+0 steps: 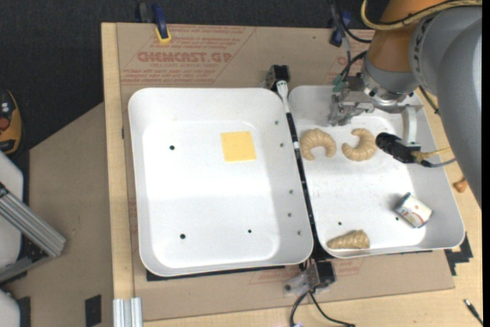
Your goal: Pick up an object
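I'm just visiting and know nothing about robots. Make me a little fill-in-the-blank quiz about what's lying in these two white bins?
1. The yellow square lies in the ____ bin.
2. The right bin holds ____ croissants.
3. The gripper hangs above the ____ bin.
4. The small white block lies near that bin's ____ edge.

Missing words: left; three; right; right

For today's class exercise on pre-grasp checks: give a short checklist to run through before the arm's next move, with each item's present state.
1. Gripper over the right bin: ok.
2. Nothing caught between its fingers: ok.
3. Nearest target, the left croissant, unobstructed: ok.
4. Second croissant apart from the first: ok.
5. Fingers open enough for a grasp: cannot tell.
6. Yellow square lies flat in the left bin, out of the way: ok.
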Controlling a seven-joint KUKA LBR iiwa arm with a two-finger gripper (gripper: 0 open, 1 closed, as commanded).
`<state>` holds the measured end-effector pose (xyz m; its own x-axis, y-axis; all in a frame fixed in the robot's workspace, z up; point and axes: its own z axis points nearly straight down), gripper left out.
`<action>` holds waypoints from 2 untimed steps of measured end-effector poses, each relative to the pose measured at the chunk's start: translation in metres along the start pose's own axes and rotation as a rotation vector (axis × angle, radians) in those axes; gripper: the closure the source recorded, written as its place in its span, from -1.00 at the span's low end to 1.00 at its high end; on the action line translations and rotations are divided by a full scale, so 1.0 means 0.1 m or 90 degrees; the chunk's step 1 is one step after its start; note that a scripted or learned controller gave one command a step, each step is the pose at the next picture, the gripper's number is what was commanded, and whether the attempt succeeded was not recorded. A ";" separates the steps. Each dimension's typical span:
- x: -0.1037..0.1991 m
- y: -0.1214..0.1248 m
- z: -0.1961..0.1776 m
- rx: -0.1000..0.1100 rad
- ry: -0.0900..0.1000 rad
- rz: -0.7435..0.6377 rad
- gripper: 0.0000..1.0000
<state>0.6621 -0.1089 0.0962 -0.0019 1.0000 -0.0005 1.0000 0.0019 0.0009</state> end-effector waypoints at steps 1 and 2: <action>0.58 0.08 -1.51 -0.011 0.001 -0.003 1.00; 1.54 0.06 -3.29 -0.014 0.002 -0.006 1.00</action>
<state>0.6676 0.0454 0.4254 -0.0110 0.9999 0.0032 0.9997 0.0110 0.0225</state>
